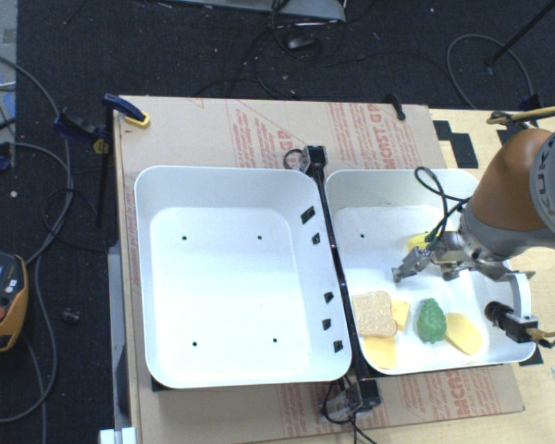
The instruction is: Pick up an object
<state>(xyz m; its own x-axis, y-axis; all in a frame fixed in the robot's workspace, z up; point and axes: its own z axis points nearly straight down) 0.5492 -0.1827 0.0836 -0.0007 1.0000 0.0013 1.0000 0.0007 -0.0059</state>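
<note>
My gripper [413, 266] hangs low over the middle of the right bin [370, 197], reaching in from the right on the grey arm with its orange band [513, 188]. A small yellow piece [418, 241] lies just behind the gripper. Along the bin's front edge lie a tan bread-like block [375, 313], a flat yellow piece [381, 351] under it, a green lumpy object [431, 321] and a yellow oval object [464, 333]. The gripper stands above and behind these, apart from them.
The left bin [166, 192] sits beside the right one, with a black divider strip [326, 248] between them. Both rest on a cardboard sheet [259, 128]. Cables and a clamp [128, 111] lie around the bench.
</note>
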